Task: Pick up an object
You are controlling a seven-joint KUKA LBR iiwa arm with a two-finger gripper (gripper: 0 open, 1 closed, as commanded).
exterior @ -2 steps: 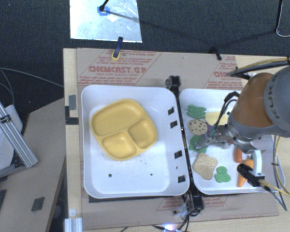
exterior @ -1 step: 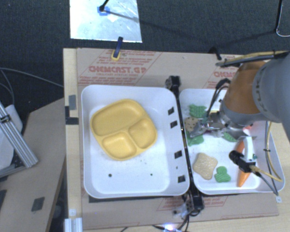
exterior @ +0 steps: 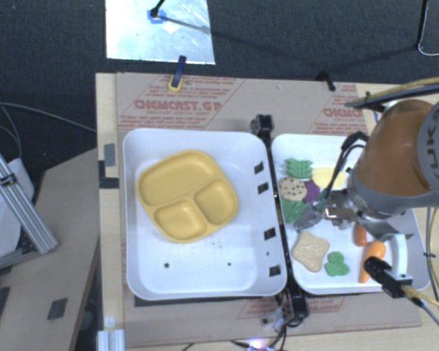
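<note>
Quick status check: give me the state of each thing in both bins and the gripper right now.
yellow tray: flat in left bin, upright.
cookie: lying in right bin.
cracker: lying flat, untouched.
carrot: lying near right bin's edge.
gripper: low over right bin's toys.

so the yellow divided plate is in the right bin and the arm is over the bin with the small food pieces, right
Not quite. The camera view shows the yellow divided plate lying in the left bin, not the right one. The arm is indeed over the right bin with the small food pieces.
</note>
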